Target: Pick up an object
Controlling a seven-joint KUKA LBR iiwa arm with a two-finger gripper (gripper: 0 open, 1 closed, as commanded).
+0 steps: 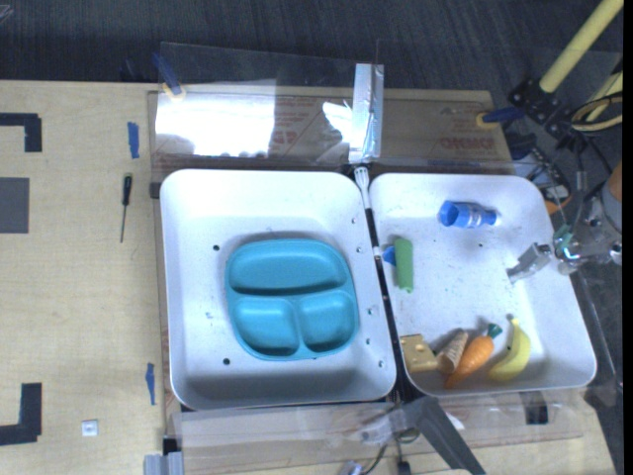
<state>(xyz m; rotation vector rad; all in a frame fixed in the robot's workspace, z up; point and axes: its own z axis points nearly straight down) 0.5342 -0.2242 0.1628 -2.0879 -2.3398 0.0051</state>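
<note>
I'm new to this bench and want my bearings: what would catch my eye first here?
The big blue divided tray in the middle of the left bin stands out most. In the right bin, a blue bottle lies near the far side, a green marker by the left wall, and a banana and carrot cluster at the near edge.
</note>
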